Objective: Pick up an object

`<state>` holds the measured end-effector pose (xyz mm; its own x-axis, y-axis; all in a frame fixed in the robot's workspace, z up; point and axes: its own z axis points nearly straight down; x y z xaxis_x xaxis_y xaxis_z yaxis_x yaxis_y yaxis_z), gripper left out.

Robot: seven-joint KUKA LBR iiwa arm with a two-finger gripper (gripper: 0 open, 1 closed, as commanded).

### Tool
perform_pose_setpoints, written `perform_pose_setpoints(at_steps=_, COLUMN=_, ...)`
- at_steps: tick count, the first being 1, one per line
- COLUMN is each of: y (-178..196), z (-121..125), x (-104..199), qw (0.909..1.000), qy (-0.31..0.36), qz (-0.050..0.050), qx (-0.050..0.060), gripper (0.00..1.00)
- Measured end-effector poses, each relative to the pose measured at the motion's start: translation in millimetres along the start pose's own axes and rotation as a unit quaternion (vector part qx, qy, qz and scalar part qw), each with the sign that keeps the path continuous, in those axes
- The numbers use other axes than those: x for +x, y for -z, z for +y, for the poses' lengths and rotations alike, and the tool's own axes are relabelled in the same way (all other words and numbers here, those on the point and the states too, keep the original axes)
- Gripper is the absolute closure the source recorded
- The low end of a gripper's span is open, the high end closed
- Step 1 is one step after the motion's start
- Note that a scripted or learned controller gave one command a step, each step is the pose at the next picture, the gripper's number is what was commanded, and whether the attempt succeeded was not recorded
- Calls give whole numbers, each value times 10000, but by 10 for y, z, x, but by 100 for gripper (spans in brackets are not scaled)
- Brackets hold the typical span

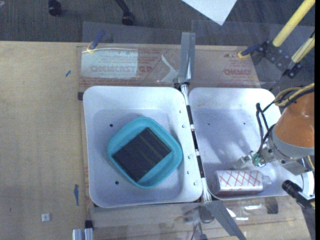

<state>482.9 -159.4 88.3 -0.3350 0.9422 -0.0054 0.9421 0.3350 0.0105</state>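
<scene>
White box (239, 180) w/ red crosshatch, lying flat, right bin (225, 114) – claw (257, 160) state unclear

Teal dish (170, 156) with dark striped block (141, 154), white red-crosshatched box (238, 180), white bins (100, 104)

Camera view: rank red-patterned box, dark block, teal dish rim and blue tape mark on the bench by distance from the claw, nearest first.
Claw sits low in the right bin.
1. Red-patterned box: right bin, front edge, just below-left of the claw.
2. Dark block: left bin, lying in the dish.
3. Teal dish, far-left rim: left bin; close to the block, barely farther.
4. Blue tape mark: bare bench, left of both bins.
</scene>
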Motion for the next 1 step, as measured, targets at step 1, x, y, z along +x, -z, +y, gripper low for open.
perform_pose_setpoints(at_steps=1, y=959, z=649, x=561, qw=9984, qy=-569, qz=20, qx=49, gripper=0)
